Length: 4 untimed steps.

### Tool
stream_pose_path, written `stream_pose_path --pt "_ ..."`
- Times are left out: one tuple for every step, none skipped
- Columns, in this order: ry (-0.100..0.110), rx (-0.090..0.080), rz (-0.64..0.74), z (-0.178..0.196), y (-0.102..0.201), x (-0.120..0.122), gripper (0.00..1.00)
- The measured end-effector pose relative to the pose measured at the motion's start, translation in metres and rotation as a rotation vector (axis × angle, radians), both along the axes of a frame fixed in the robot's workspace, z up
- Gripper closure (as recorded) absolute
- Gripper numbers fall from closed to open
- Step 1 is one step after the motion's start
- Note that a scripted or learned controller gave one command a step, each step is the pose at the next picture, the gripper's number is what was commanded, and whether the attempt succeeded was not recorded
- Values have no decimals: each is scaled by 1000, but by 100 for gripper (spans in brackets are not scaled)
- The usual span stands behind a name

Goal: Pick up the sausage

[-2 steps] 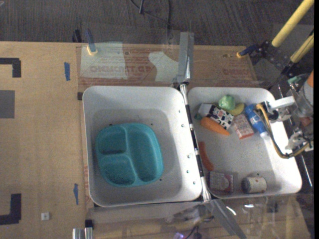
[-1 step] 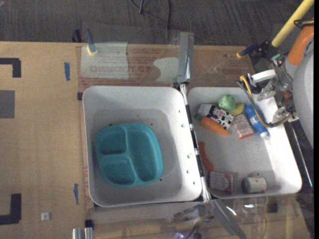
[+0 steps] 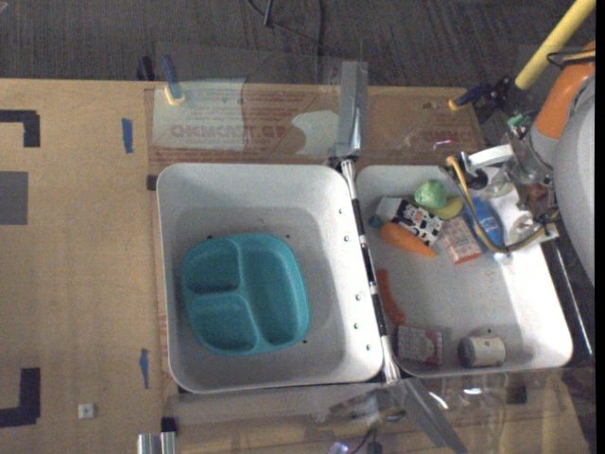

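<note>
The sausage [image 3: 386, 295] is a thin red-brown stick lying along the left wall of the right bin [image 3: 529, 301], about halfway down it. My gripper [image 3: 526, 211] hangs over the upper right part of that bin, under the grey arm with its orange band [image 3: 563, 91]. Cables and wrist hardware cover much of it. It is well to the right of the sausage and further back, apart from it, with several other items lying between them.
The right bin also holds an orange carrot [image 3: 408, 241], a black-and-white carton [image 3: 416, 218], a green fruit [image 3: 430, 194], a blue box [image 3: 487, 223], a pink box [image 3: 458, 241], a packet [image 3: 419, 345] and a small can [image 3: 482, 350]. A teal divided plate [image 3: 244, 291] lies in the left bin [image 3: 189, 197].
</note>
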State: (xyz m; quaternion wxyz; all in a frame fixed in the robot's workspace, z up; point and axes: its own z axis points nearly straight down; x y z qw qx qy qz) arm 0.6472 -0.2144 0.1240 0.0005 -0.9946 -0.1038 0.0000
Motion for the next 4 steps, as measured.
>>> stream_pose_path --pt "-1 -1 -4 129 -8 -2 0" --pt "4 1 40 29 -5 10 0" --pt "2 2 243 41 10 -16 0" --pt "1 1 213 99 -9 -80 0"
